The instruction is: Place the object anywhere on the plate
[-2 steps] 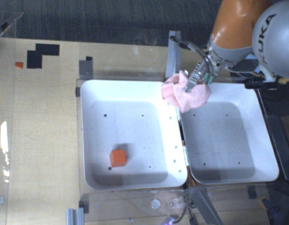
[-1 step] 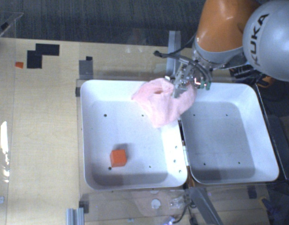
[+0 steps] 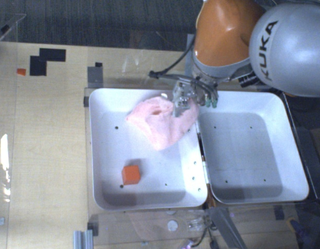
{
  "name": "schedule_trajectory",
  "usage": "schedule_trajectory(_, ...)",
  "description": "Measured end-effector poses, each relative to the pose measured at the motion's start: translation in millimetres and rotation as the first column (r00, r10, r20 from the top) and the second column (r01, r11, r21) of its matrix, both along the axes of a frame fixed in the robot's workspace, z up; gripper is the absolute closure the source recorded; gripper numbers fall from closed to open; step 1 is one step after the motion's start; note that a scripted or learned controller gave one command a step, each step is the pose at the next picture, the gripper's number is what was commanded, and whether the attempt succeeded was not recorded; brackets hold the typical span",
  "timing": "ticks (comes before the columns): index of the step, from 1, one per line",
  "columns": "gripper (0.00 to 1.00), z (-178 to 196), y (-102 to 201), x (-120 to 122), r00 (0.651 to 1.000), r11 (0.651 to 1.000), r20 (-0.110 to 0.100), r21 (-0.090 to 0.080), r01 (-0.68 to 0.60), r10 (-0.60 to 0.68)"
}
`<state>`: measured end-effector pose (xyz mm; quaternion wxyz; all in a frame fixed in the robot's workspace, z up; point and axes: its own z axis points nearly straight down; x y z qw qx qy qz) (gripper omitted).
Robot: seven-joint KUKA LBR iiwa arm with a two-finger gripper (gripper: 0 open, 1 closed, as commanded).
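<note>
A small orange block [image 3: 131, 175] lies on the floor of the left bin [image 3: 105, 154], near its front left corner. A pale pink plate [image 3: 161, 121] sits in the back half of the same bin and looks tilted or uneven. My gripper [image 3: 180, 105] hangs at the plate's right back edge, under the orange wrist band. It overlaps the plate's rim in this view, and I cannot tell whether it touches it. The block is well apart from the gripper, toward the front left.
The right bin [image 3: 253, 154] stands beside the left one, their walls meeting at the middle. The arm's large grey and orange body [image 3: 253, 35] looms over the back of both bins. Black and orange markers [image 3: 43, 61] lie on the bench at far left.
</note>
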<state>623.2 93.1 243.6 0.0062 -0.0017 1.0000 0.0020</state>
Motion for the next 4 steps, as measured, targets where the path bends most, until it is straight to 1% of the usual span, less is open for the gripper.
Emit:
schedule_trajectory(1, 1.0, -13, 49, -23, 1.0, 1.0, -0.002, 0.0, -0.003, 0.003)
schedule_trajectory(2, 1.0, -10, 93, -58, 1.0, 1.0, -0.003, 0.001, -0.001, 0.001)
schedule_trajectory(3, 1.0, -17, 136, -77, 1.0, 1.0, -0.004, 0.001, -0.001, 0.001)
schedule_trajectory(4, 0.0, -17, 136, -77, 1.0, 1.0, -0.004, 0.001, -0.001, 0.001)
